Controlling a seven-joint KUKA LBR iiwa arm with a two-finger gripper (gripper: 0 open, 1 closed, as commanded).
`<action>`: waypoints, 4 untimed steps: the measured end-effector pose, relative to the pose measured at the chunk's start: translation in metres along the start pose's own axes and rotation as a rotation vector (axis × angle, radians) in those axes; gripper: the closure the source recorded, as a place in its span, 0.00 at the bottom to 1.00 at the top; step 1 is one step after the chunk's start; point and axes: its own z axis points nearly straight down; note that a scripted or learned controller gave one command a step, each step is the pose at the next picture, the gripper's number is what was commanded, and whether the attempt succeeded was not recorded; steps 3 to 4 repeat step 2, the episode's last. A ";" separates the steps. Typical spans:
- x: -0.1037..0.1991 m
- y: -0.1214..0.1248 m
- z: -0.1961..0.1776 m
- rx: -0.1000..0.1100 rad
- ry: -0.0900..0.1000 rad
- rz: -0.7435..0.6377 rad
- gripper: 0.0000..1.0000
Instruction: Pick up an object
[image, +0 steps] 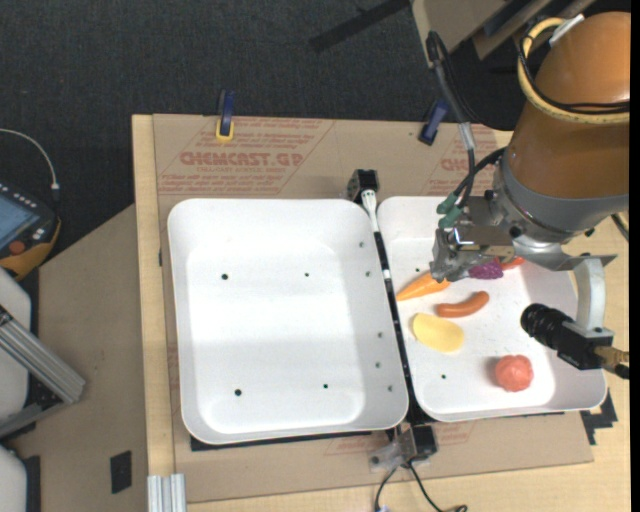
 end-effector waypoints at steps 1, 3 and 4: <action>0.000 0.000 0.026 0.007 -0.001 0.007 1.00; 0.062 0.001 -0.038 -0.004 0.001 0.001 1.00; 0.062 0.001 -0.038 -0.004 0.001 0.001 1.00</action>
